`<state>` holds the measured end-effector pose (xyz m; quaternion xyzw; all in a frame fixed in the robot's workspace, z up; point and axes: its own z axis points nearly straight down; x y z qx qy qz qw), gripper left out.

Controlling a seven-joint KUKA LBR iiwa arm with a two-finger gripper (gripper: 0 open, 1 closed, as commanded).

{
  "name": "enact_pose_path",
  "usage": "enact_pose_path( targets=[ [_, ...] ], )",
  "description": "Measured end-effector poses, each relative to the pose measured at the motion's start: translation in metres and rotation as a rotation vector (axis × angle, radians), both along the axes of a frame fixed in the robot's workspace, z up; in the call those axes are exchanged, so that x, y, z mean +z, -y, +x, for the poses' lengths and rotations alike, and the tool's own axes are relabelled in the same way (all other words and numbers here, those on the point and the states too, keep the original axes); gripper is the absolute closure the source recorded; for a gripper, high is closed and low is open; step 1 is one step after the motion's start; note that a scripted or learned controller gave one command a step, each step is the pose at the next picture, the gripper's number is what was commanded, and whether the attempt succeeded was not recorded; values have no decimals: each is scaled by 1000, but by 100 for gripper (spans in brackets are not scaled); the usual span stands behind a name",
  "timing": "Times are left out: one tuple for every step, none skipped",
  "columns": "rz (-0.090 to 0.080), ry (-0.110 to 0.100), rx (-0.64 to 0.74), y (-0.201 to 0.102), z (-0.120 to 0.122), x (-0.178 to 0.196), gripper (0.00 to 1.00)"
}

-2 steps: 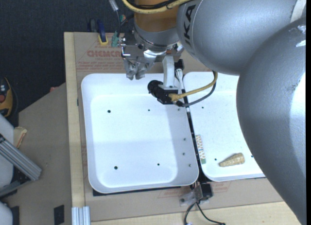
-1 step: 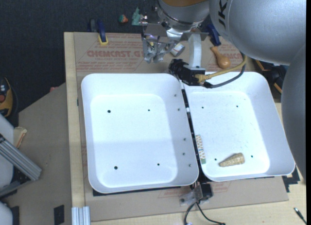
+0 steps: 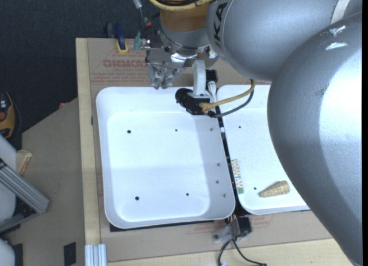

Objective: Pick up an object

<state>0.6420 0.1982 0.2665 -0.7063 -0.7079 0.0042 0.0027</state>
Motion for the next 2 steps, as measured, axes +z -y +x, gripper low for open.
enact_pose_path(
  targets=[
    [2,11,-7,51,-30,58,100],
    [1,0,2,-4,-11,-31,100]
  ],
)
